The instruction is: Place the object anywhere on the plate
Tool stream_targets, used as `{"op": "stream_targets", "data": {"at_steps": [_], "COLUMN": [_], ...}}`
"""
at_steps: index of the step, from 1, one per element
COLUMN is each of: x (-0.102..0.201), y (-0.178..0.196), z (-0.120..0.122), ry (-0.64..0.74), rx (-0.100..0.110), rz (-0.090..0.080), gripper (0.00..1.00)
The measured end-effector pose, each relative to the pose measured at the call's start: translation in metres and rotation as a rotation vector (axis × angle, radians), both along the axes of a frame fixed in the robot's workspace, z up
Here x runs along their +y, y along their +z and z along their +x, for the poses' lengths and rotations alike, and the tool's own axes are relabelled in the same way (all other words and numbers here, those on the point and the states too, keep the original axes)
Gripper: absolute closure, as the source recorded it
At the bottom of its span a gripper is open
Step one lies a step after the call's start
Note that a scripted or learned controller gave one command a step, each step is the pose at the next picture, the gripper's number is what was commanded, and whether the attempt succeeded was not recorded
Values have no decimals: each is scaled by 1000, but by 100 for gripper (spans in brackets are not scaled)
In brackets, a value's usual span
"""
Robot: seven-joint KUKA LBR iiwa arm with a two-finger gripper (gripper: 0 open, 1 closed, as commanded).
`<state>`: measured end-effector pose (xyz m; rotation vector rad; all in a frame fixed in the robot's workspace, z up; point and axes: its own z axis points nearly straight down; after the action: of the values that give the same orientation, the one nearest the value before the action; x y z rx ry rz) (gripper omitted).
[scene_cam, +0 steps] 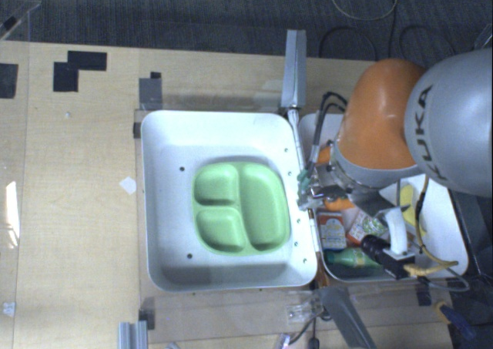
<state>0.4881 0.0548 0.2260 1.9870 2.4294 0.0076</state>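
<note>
Plate (240,206), green with three sections, lies in the middle of the left bin (166,186) on the counter (69,186). The arm (408,124) hangs over the right bin (447,224), where mixed objects (350,236) are piled. The hand (312,186) sits at that bin's left edge; whether it is spread or pinching anything cannot be told.

Green plate (240,206), white bin (166,186), orange-banded arm (431,124)

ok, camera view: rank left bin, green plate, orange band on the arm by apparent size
1. left bin
2. orange band and green plate: look similar; the band sits nearer the camera, so I won't rank them.
</note>
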Motion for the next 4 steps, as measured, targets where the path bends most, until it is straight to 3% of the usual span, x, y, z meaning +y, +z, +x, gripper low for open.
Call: {"op": "stream_targets", "data": {"at_steps": [1,2,3,4], "x": [0,1,66,16], "y": [0,11,-10,-3], "z": [0,2,-1,0], "ry": [0,4,281,198], "rx": [0,-4,2,1], "rz": [0,1,-1,-2], "gripper": [0,100,100,100]}}
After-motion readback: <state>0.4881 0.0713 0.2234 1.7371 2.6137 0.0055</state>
